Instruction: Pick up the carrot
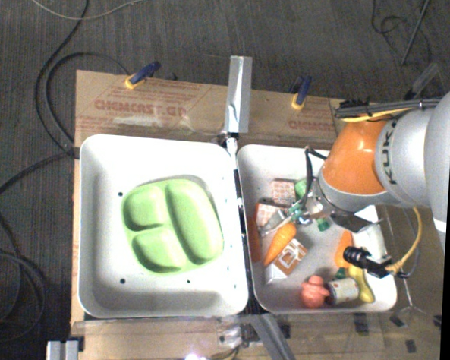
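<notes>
Gripper (pixel 303 212): it hangs low over the right bin, under the orange wrist band, among the packets at the bin's middle; its state cannot be told from this view.
Arm (pixel 370 161): grey with the orange band, it reaches in from the right and covers the far right part of the right bin.
Carrot (pixel 280 242): orange, lying tilted in the right bin, its thick end up toward the gripper and its tip pointing to the near left; it sits just beside the gripper, on its near-left side. Whether the two touch cannot be told.
Packets (pixel 290 255): small printed cartons lie around the carrot, one just right of it, others on its far side under the gripper.
Pink toy (pixel 314 291): near the near wall of the right bin, apart from the carrot.
Yellow piece (pixel 355 286): at the near right of the same bin, beside a small can-like thing.
Right bin (pixel 249 184): white and shallow, it holds all of the small items.
Left bin (pixel 104 168): white, holding a green divided tray (pixel 173 224) with three compartments.
Bench (pixel 138 105): brown board under both bins, with clamps on its far edge.
</notes>
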Robot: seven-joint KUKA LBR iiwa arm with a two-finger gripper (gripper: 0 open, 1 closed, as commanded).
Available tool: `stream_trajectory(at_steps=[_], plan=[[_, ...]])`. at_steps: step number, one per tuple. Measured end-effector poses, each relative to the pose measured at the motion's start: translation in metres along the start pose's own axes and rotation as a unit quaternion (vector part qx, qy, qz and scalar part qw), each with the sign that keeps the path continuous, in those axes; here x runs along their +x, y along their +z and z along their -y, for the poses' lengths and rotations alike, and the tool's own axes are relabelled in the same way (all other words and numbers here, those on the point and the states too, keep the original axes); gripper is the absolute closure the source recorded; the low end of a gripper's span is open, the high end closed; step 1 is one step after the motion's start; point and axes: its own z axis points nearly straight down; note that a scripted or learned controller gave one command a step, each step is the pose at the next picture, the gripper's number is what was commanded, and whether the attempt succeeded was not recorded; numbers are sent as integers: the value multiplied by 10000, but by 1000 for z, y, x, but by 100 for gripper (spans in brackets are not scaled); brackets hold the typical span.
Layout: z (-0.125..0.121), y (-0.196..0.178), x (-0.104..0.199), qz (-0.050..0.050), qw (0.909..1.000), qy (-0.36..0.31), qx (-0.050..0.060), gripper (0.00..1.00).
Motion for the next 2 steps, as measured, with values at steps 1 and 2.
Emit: stream_trajectory(at_steps=[1, 2], plan=[[-2, -10, -1, 23, 10000, 5, -36, 100], [58, -32, 14, -35, 9912, -1325, 41, 100]])
